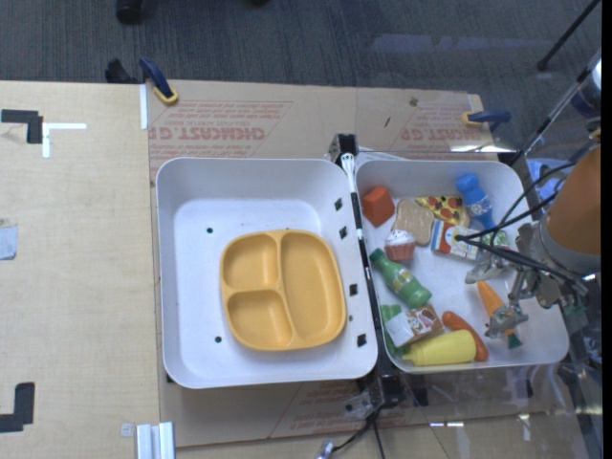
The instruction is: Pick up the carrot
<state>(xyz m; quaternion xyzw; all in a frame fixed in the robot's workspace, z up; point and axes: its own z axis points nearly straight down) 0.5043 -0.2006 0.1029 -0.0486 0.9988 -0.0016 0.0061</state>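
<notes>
Two white bins sit side by side on the bench. The left bin [182,256] holds a yellow divided plate [283,289] with three compartments, roughly in its middle. The right bin [421,168] is crowded: a green bottle [401,278] lies near its left wall, with a red block [379,204] above it, a cupcake [400,248] and a slice of toast [415,218] just beside, then a pizza slice [443,204] and a blue bottle [473,197] toward the far side. Near the front wall lie a small carton [409,325] and a yellow banana [443,350]. The carrot [490,299] lies in the right part of this bin, its long axis slanting from upper left to lower right. The gripper [507,325] hangs just right of it, metal fingers spread apart, with nothing between them.
</notes>
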